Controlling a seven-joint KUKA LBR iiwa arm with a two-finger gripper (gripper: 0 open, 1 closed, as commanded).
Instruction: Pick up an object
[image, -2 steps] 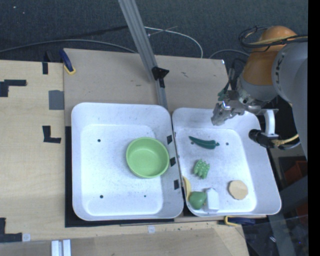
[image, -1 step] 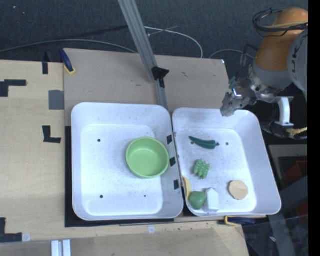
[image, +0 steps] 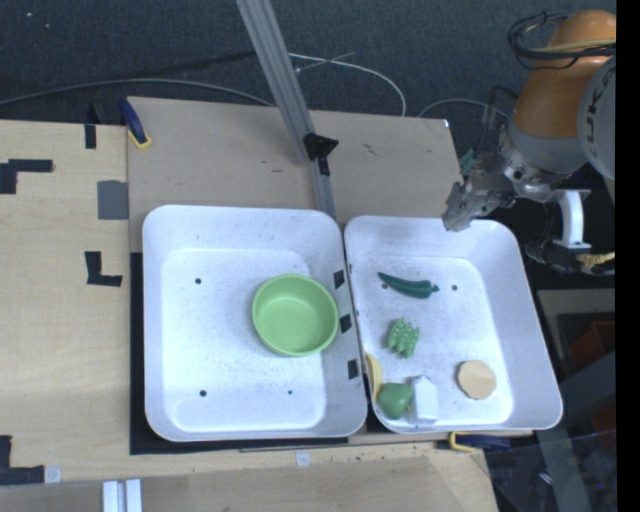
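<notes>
Pretty plain setup: a light wooden desk (image: 60, 330) with black tape marks (image: 98, 268) stuck on it. Behind the desk there's dark grey carpet floor (image: 150, 50), with thin white cables (image: 350, 75) looping across it. A grey metal pole (image: 280, 75) slants over the desk's back edge.

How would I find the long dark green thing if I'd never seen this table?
Look at the white bin on the right, not the one with the green bowl. Near its far end lies the long dark green thing, thin and slightly curved like a chili pepper. It is the darkest and slimmest item there; the bumpy light green piece sits just in front of it.
</notes>
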